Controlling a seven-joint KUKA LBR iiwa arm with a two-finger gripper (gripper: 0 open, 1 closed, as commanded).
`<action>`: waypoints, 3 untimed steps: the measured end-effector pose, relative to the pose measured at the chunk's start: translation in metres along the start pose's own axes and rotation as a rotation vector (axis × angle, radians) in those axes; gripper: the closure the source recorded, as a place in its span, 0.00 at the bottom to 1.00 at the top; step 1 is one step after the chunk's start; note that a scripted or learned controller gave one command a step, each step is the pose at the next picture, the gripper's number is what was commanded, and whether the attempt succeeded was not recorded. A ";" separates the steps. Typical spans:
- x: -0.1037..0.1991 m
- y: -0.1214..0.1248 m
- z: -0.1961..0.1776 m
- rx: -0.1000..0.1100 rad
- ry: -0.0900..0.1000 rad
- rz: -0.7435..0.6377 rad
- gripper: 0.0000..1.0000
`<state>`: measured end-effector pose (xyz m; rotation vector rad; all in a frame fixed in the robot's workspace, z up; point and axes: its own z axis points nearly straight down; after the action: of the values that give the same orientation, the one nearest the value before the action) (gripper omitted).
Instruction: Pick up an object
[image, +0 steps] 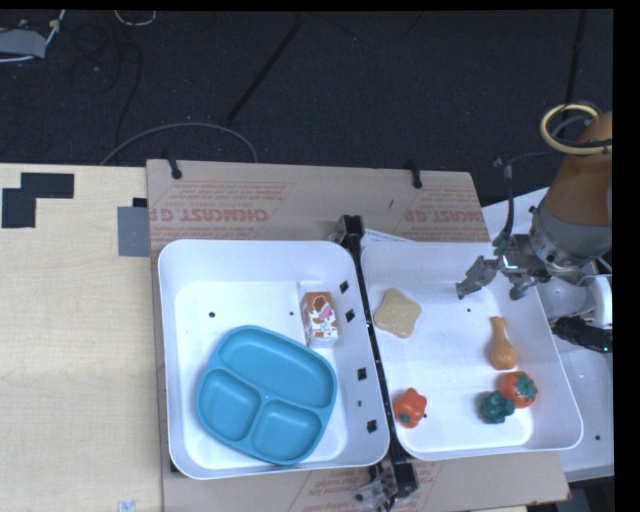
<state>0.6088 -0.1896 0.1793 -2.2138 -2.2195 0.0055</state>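
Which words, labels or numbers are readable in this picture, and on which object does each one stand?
"CHEMCAST GP", red print seen upside down, repeated across the brown board under the bins.
Small carton in the left bin: colourful label, too small to read.
Nothing else carries text.

— What do we see on the arm (572, 215)?
— We see an orange band above a grey wrist, a yellowish cable loop (568, 127) on top, and dark metal fingers on the gripper (497, 279).

Arm (580, 190) cut off by right edge
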 end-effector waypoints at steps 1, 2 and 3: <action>0.001 0.001 0.043 0.000 -0.001 0.002 0.00; 0.002 0.000 0.095 -0.001 -0.001 0.003 0.00; 0.001 0.001 0.082 -0.004 -0.002 0.003 1.00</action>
<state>0.6093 -0.1881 0.0976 -2.2194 -2.2192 0.0032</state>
